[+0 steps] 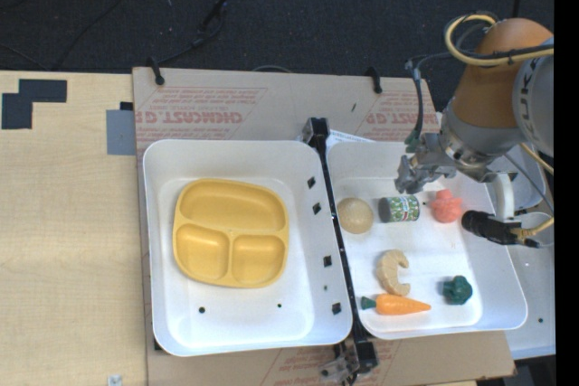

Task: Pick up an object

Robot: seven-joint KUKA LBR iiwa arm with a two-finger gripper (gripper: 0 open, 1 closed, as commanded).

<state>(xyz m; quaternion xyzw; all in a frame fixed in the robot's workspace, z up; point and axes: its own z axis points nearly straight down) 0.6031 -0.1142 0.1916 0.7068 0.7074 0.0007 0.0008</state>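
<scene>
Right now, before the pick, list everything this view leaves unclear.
1. Camera view: whether the tool touches the small can beside it; the slanted look-down gives no height.
2. Camera view: the can's label, too small to read.
3. Camera view: the green object, too small and dark to identify.
4. Camera view: the far corner of the right bin, covered by the arm.

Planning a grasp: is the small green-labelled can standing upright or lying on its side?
On its side: the can shows its labelled wall upward, its length running sideways between the beige ball and the pink toy.
</scene>
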